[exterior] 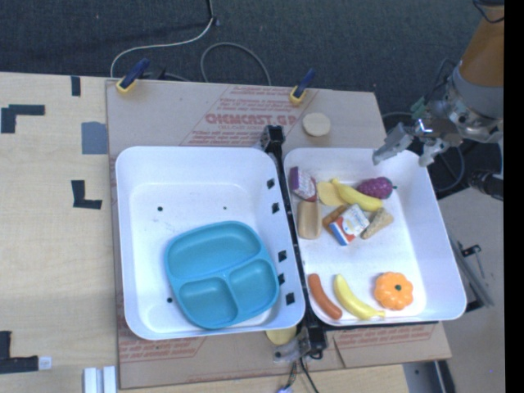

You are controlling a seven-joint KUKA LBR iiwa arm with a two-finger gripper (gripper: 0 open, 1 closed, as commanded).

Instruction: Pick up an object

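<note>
The end effector (407,146) hangs over the upper right corner of the right bin (446,244), its two fingers spread wide with nothing between them, and the grey arm (479,64) with its orange band rises away behind it. Taking that right bin as the landmark, everything to grab lies inside it: a purple piece (376,187) near its top edge, closest to the end effector, touching a yellow banana (358,196) that runs toward the bin's middle. A small red, white and blue packet (350,223) sits at the centre with a tan stick (378,223) just beside it. Along the bin's left wall lie a dark maroon piece (302,183) and a beige block (308,219). Near the bottom edge rest a red sausage (324,295), a second banana (354,299) and an orange pumpkin (394,291). Left of that bin, the other bin (139,178) holds a blue divided plate (221,274). A round wooden disc (316,125) lies on the bench above the right bin.
</note>
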